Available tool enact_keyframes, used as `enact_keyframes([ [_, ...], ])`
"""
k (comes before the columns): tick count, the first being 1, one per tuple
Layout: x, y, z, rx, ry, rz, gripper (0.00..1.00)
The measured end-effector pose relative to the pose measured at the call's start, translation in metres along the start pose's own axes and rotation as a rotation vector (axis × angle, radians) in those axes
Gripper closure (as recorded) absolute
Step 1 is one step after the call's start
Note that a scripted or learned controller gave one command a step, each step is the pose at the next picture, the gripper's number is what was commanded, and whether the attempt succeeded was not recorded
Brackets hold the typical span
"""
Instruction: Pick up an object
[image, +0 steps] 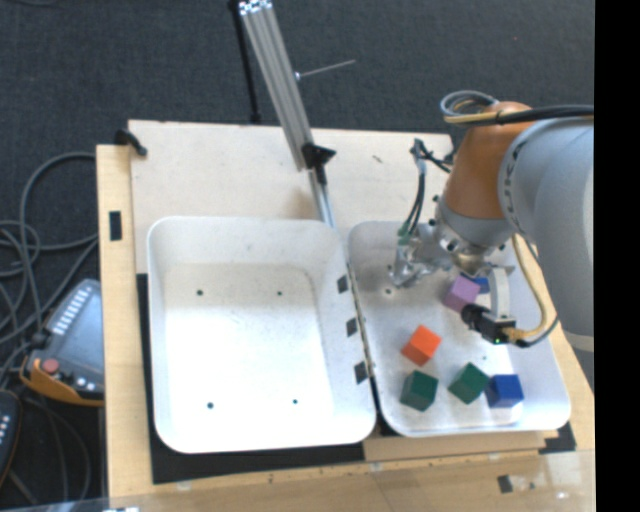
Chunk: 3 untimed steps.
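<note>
Your gripper (408, 268) sits low in the upper left part of the right bin (385, 240), metal fingers pointing down at the bin floor; from this slant you cannot tell whether they are spread or pressed together, and you see nothing between them. Just to its right, a purple block (463, 292) lies near the wrist, partly tucked under the arm's hardware, apart from the fingertips. Lower in the same bin, an orange block (422, 344) rests near the middle. Below it, a dark green block (419, 389) lies near the bin's lower edge, a second green block (467, 382) sits to its right, and a blue block (505, 389) is just beside that one at the lower right. Above the gripper, the orange band (480, 175) and grey arm (550, 190) fill the upper right of the frame. The left bin (170, 250) lies alongside, touching the right one along the centre seam. Both bins rest on the bench (200, 150).
</note>
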<state>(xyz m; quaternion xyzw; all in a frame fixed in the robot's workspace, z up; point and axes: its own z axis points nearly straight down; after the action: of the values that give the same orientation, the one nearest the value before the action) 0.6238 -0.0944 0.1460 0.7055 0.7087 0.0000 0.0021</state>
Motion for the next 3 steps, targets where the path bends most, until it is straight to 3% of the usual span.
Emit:
enact_keyframes([
  [1, 0.000, 0.000, 0.001, 0.001, -0.001, -0.002, 0.00],
  [2, -0.026, -0.042, 0.050, 0.002, 0.002, 0.008, 0.00],
  [3, -0.008, -0.083, 0.048, 0.001, 0.001, 0.006, 0.00],
])
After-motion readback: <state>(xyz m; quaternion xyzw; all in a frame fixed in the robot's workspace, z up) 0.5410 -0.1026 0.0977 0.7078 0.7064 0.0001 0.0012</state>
